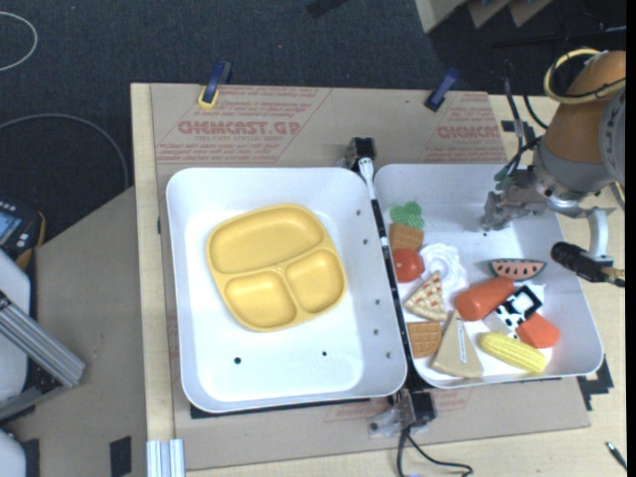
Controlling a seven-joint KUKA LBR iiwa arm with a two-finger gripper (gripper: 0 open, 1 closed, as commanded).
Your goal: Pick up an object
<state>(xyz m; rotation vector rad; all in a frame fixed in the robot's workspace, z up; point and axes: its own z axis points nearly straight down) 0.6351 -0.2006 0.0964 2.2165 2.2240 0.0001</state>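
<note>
The worktop (298,117) is a board covered with brown printed paper, held by two clips at its far edge: a blue-and-yellow clip (212,85) towards the far left corner and a blue clip (441,89) right of centre.

Left bin (189,296): a yellow divided tray (275,264) with three compartments lies flat near the bin's middle, slightly towards its far side.

Right bin (586,336): toy food items are grouped along the left wall and the near edge.
- Against the left wall, from far to near: a green leafy piece (405,213), an orange-brown block (405,237), a red tomato-like piece (407,263), a pizza slice (428,299) and a waffle-like square (424,338).
- A white piece (443,262) lies just right of the tomato-like piece.
- A tan wedge (459,354) lies at the near edge, touching the waffle-like square.
- An orange sausage-shaped piece (484,298) lies near the middle, with a black-and-white checked item (518,306) touching its right end.
- A watermelon slice (517,267) lies just beyond these two.
- A yellow corn cob (513,351) and a red-orange piece (539,332) lie towards the near right corner.

The arm (586,137) enters over the far right corner of the right bin. The hand (502,210) hangs over bare bin floor in the far half, apart from all the items. Whether its fingers are apart or together cannot be determined. No item is seen in it.
</note>
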